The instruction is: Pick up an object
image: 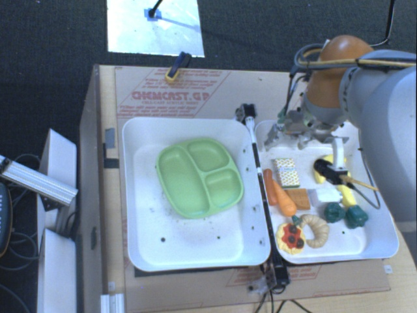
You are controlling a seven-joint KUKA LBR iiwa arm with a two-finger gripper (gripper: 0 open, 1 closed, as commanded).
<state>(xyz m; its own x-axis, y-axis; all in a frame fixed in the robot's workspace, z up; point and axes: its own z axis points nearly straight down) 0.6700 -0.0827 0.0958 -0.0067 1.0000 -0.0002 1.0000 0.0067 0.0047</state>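
Observation:
My gripper (287, 139) hangs over the far left part of the right bin (381, 240), its fingers open and nothing between them. Just in front of it lies a pale dotted cracker block (287, 172). An orange carrot (279, 192) lies along the bin's left wall, with a flat orange square (300, 198) beside it. Closer to the front sit a pizza slice (291, 237) and a tan curved pastry (316, 229). Two dark green toy vegetables (345, 214) lie to the right, near a yellow banana (344, 186) and a white block (326, 194).
The left bin (150, 253) holds a green divided plate (199, 177). A black divider rail (257, 181) runs between the bins. The grey arm (384, 109) covers the right bin's far right corner. A yellow-and-black clip (177, 67) lies on the cardboard behind.

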